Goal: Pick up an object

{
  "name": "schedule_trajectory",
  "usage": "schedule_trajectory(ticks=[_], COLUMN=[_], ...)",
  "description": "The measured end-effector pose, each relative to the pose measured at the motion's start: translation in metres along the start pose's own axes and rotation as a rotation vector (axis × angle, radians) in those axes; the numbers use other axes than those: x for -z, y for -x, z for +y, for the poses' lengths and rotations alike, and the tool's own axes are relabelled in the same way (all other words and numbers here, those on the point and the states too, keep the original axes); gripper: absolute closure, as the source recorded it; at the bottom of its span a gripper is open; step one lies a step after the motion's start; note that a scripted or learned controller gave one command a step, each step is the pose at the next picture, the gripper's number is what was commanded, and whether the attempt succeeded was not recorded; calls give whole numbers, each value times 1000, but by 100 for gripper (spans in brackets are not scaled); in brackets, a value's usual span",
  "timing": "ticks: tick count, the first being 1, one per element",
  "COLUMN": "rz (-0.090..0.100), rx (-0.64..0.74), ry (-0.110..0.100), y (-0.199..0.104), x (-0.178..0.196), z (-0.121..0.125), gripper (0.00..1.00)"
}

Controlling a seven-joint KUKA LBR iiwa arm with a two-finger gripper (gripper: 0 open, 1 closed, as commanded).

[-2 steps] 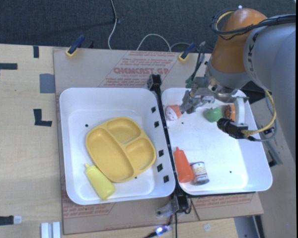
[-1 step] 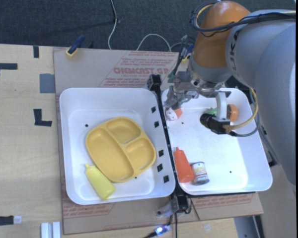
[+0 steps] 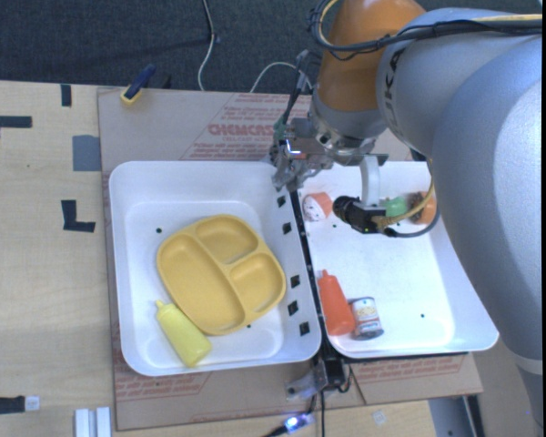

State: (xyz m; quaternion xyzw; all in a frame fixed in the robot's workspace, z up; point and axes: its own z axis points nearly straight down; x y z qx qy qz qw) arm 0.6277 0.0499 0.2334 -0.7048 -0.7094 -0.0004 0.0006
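Two shallow white bins sit side by side on a cardboard sheet point(image 3: 209, 126) that covers part of the surface point(image 3: 36, 271). The end effector point(image 3: 288, 159) hangs over the far end of the seam where the left bin point(image 3: 135, 218) and the right bin point(image 3: 405, 285) meet. Whether it is apart or together cannot be told from this angle, and nothing can be seen held in it. Behind it the grey arm point(image 3: 473, 126) reaches in from the right, its orange band point(image 3: 369, 30) directly above the wrist.

Closest to the end effector is a small orange-and-white item point(image 3: 317, 206), just below it and slightly to its right, lying in the right bin against the dividing wall. Well below the end effector, in that same bin, an orange bottle point(image 3: 334, 304) lies along the dividing wall, with a small can point(image 3: 366, 318) just beside it on the right.

Below and to the left of the end effector, in the left bin, rests a yellow divided plate point(image 3: 220, 271). A yellow bottle point(image 3: 182, 333) lies touching the plate's near-left edge, farthest from the end effector.
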Motion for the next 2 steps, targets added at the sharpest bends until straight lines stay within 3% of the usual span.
schedule_trajectory(ticks=[1,2], rz=[-1,-2], rx=[-1,-4], ry=[-1,-2], y=[-46,-43], x=[-2,-2], z=[1,1], gripper=[100,0])
